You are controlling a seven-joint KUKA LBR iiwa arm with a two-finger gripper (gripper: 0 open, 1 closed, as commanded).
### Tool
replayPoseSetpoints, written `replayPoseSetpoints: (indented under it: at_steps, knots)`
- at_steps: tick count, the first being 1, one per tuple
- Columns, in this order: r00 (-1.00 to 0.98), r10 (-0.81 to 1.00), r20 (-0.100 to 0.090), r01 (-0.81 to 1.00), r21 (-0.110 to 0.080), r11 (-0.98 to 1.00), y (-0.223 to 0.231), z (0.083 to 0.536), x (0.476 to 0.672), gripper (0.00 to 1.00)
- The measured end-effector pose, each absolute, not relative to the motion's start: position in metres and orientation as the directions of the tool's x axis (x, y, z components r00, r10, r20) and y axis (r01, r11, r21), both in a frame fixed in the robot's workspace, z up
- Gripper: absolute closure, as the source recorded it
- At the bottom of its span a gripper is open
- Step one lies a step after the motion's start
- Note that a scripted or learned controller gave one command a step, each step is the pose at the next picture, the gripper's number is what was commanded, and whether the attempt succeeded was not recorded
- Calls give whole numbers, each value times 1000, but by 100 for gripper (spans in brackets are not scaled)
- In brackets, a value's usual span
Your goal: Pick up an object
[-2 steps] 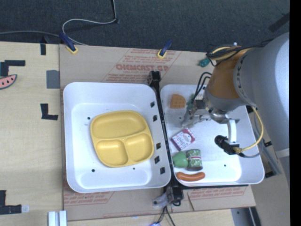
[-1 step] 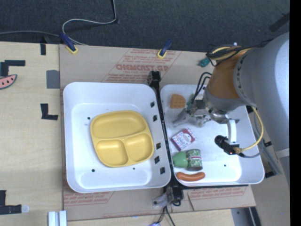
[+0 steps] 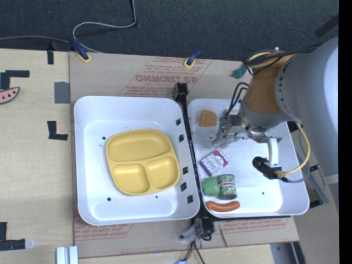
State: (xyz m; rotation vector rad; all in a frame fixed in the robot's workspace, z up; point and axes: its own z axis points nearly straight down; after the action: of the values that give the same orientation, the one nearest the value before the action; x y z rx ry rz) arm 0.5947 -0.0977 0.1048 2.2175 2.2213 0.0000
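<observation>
The right bin (image 3: 286, 199) holds several small objects: a tan cracker-like piece (image 3: 207, 117) at the back left, a red and white packet (image 3: 214, 161) in the middle, a green can-like item (image 3: 220, 185) below it, and a red hot dog (image 3: 223, 205) at the front edge. My gripper (image 3: 225, 136) hangs low over the right bin, between the tan piece and the packet, just above the bin floor. Nothing shows between its fingers. The grey arm with its orange band (image 3: 264, 89) covers the bin's back right.
The left bin (image 3: 88, 164) holds a yellow divided tray (image 3: 143, 161). A black divider (image 3: 185, 147) runs between the two bins. Cables loop along the arm at the right. Cardboard lies beneath the bins, with yellow clamps at its back edge.
</observation>
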Motion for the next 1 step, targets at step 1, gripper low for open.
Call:
replayPoseSetpoints:
  at_steps: [1]
  knots:
    - [-2, 1000, -2, 1000, 2, 2, -98, 105, 595, 0]
